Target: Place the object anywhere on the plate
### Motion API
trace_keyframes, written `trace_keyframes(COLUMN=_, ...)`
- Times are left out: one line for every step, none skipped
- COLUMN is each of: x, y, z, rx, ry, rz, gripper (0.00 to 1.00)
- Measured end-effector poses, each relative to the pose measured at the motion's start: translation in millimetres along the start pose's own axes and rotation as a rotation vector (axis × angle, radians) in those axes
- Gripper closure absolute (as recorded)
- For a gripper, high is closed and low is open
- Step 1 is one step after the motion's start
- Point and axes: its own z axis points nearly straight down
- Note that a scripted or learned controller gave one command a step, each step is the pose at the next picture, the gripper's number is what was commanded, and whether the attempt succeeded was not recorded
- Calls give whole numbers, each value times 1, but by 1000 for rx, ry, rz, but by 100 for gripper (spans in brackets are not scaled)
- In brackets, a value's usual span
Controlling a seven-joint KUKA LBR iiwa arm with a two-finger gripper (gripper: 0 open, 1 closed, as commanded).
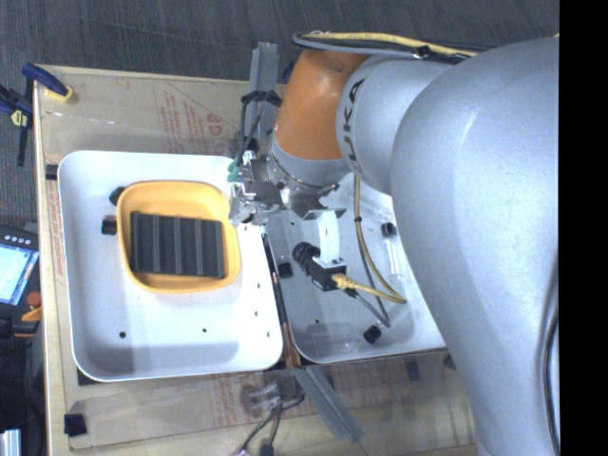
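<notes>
My arm [456, 160]: pale grey shell, orange band [309, 112] above the wrist. Left bin [85, 340]: plain white, a few small black dots across its floor. Plate [179, 234] in it: yellow-orange rim, dark grey centre with black ribbed stripes. Right bin [323, 335]: white, shaded grey under me. Cable [375, 288] at my wrist: yellow. Bench [142, 103]: tan board with faint red printing. Clamp [46, 81] at its far left corner: blue and yellow. Floor [142, 12]: dark grey, fine weave.

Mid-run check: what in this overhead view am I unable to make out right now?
- Gripper: finger state and any held object, too small and cluttered.
- Right bin: most of its floor, hidden under the arm.
- Dark item behind the yellow plate: mostly hidden by the plate's rim.
</notes>
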Motion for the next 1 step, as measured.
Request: trace_keyframes(x=0, y=0, z=0, rx=-1, ry=0, rz=0, gripper=0)
